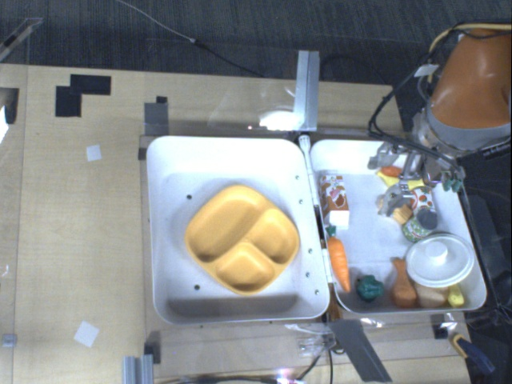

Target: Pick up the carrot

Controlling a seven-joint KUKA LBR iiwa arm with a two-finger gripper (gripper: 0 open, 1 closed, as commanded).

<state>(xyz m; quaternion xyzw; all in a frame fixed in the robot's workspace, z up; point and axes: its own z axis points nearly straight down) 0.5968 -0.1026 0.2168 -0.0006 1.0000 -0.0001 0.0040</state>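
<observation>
The orange carrot (339, 263) lies along the left wall of the right bin (364, 238), its green stem end pointing to the far side. My gripper (400, 192) hangs over the far right part of that bin, up and to the right of the carrot and well apart from it. It hovers above a cluster of small items, which blur together with its tip. Above the gripper I see the arm's orange band (474, 74).
A yellow three-part plate (242, 237) lies in the left bin (172, 174). In the right bin are a brown-and-white packet (334, 198), a green broccoli piece (369, 287), a white bowl (438, 261), a brown item (403, 282) and a small tin (416, 230).
</observation>
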